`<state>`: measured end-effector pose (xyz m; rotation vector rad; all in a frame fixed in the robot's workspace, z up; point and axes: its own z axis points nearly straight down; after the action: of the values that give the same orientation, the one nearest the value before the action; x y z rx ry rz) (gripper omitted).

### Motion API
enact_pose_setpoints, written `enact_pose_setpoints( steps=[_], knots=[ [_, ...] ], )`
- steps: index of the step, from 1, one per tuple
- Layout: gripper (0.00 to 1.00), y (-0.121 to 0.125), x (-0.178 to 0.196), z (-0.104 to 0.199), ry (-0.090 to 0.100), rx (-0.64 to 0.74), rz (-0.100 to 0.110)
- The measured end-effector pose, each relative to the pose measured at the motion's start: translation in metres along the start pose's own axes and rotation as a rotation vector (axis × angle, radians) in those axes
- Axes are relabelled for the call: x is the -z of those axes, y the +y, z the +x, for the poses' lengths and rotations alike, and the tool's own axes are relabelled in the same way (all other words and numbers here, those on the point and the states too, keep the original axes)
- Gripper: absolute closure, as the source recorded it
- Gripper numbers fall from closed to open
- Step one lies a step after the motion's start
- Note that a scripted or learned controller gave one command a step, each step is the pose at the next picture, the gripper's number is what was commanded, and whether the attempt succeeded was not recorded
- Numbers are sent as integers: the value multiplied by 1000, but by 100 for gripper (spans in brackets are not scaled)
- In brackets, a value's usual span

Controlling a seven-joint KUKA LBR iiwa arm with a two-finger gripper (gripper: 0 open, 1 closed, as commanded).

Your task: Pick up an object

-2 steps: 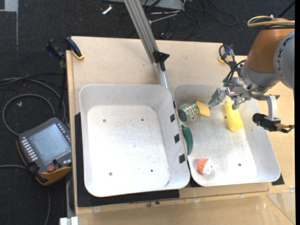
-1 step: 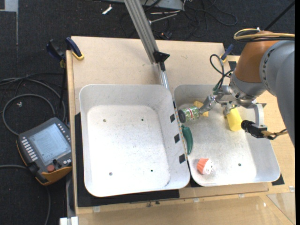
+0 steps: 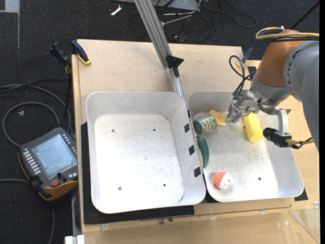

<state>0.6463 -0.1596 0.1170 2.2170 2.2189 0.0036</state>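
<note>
In the right bin (image 3: 264, 187) lie several objects. A green can (image 3: 204, 123) rests on its side near the bin's left wall, with a small yellow wedge (image 3: 219, 118) just behind it. A yellow block (image 3: 252, 127) lies further right. A green pepper-like piece (image 3: 203, 149) lies along the divider, and an orange and white object (image 3: 221, 180) sits toward the front. My gripper (image 3: 234, 114) hangs low over the bin's back part, between the yellow wedge and the yellow block, close to both. I see nothing held in it.
The left bin (image 3: 96, 136) stands beside the right one. A slanted metal rail (image 3: 155, 29) crosses the bench from the back to the bins' divider. A teach pendant (image 3: 48, 161) lies on the floor at the left. The arm's grey and orange wrist (image 3: 279, 65) overhangs the right bin's back right corner.
</note>
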Motion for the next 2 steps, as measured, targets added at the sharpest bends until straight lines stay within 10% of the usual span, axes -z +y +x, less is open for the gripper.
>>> enact_pose_setpoints(
  steps=[2],
  knots=[
    [100, 11, 100, 6, 0, 3, -1]
  ],
)
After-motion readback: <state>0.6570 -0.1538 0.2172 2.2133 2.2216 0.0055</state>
